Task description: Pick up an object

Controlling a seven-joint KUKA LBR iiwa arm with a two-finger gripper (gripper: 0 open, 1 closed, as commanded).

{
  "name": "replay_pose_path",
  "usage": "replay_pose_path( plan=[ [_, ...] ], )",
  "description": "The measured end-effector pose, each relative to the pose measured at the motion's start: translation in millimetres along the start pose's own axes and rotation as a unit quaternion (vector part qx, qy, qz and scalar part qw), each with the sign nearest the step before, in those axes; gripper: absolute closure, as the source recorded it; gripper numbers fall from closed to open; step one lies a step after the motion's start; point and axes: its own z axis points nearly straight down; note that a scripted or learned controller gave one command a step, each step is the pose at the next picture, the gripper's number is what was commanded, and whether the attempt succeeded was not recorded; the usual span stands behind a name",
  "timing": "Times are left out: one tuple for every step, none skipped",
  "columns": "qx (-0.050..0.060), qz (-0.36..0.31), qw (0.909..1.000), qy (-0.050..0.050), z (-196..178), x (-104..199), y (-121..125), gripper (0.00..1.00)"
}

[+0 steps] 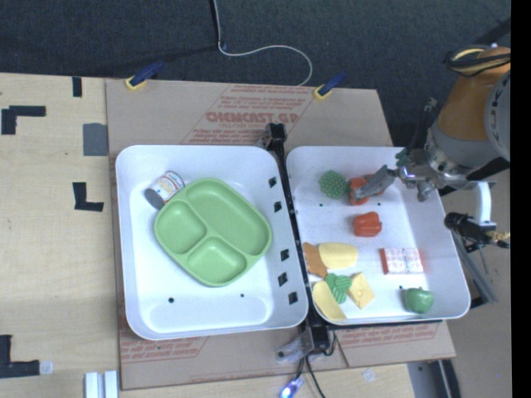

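The right bin (431,222) holds several toy foods. Near its back sits a green broccoli-like piece (333,184), with a small red-orange piece (357,192) just to its right. My gripper (369,185) reaches in from the right and its tip is right at that red-orange piece, low over the bin floor. A red pepper (367,222) lies just in front of the gripper. Whether the red-orange piece is held cannot be made out.
Nearer the front of the right bin lie a yellow piece (338,255), an orange piece (314,260), a red-and-white box (401,260), a cheese wedge (362,291) and a green pepper (417,299). The left bin (133,222) holds a green divided plate (212,230) and a small can (164,187).
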Motion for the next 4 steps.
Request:
replay_pose_path(
  plan=[
    [-0.001,0.0,1.0,-0.001,43.4,-0.4,2.0,0.0],
    [-0.001,0.0,1.0,-0.001,76.5,0.9,2.1,0.0],
    [-0.002,-0.001,1.0,-0.001,65.0,1.1,2.7,1.0],
    [-0.004,0.001,1.0,0.0,21.5,-2.6,-1.2,1.0]
  ],
)
